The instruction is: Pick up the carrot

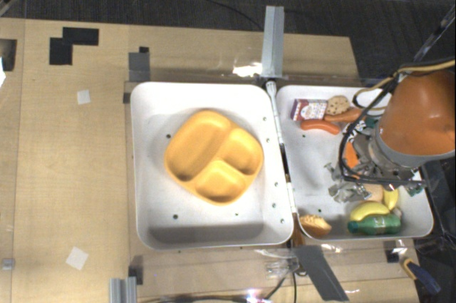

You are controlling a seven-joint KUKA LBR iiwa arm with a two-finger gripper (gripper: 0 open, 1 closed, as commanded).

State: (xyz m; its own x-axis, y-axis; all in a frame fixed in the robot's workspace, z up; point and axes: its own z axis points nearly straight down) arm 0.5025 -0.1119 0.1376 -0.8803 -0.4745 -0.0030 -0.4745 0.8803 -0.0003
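The carrot (322, 126) is an orange, elongated piece lying near the far edge of the right bin (310, 180), just below a maroon-and-white packet (308, 110). Its right end runs under the arm's cables. The gripper (347, 187) hangs low over the middle of the right bin, nearer to me than the carrot and slightly to its right, with a gap between them. Nothing orange shows at its tip. The arm's orange band (422, 113) covers the bin's right side.
A cookie (339, 106) lies beside the packet. A bread roll (315, 224), a banana (369, 209), a green vegetable (375, 224) and a small yellow piece (390, 199) crowd the right bin's near edge. A yellow divided plate (214, 155) sits in the left bin (153, 223).
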